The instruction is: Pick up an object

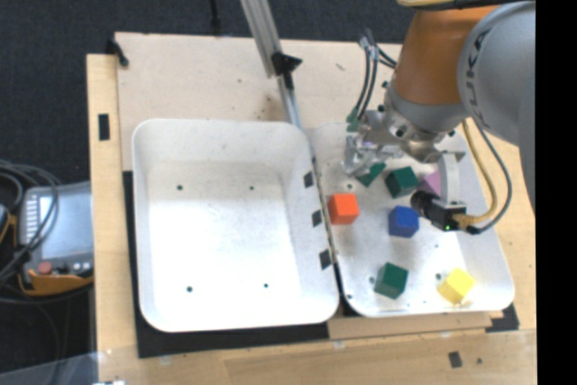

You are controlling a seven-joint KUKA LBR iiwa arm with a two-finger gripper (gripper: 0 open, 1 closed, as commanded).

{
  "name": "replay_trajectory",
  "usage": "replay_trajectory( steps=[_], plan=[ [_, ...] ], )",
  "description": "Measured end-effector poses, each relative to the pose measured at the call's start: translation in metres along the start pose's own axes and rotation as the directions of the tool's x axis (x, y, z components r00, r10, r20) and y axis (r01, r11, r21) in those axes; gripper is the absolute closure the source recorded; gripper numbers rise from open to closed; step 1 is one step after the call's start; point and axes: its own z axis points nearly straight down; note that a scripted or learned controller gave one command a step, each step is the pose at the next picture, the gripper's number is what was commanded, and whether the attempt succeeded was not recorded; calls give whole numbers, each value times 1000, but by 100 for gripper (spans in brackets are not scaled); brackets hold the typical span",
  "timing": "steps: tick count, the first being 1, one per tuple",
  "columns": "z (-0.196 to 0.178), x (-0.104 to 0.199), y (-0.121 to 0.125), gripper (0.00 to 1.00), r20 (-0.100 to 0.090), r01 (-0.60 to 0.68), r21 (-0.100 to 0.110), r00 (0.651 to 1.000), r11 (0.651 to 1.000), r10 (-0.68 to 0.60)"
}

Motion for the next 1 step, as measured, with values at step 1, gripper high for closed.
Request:
replay_trajectory(
  steps=[1],
  plan=[
    [11,48,-21,100,0,0,1,1000,1000,0]
  ],
)
